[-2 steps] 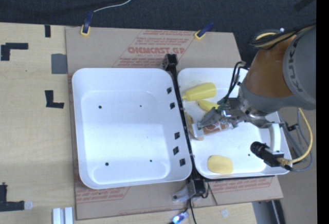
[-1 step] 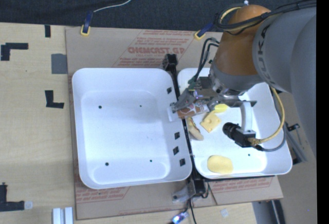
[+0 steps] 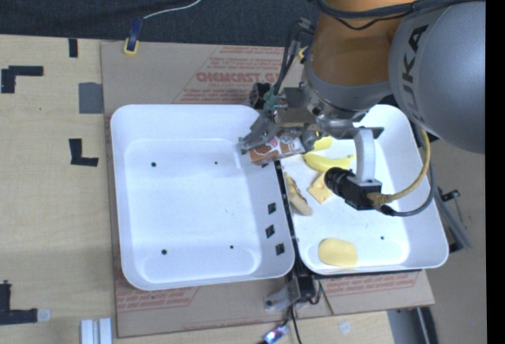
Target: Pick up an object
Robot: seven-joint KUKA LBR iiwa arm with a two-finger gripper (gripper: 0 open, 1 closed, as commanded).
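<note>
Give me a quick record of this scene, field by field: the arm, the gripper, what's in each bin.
arm: grey with orange band, reaching in from the right
gripper: over the rim between the two bins, with a brown and white object at its tips
grip: cannot tell
left bin: white, shallow
right bin: holds a yellow round piece, a banana-like piece, a tan piece

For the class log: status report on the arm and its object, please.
Two-finger gripper over the bins' shared edge, shut on small brown-and-white packet. Yellow pieces and yellow round disc lie in right white bin. Nothing blocking.
</note>
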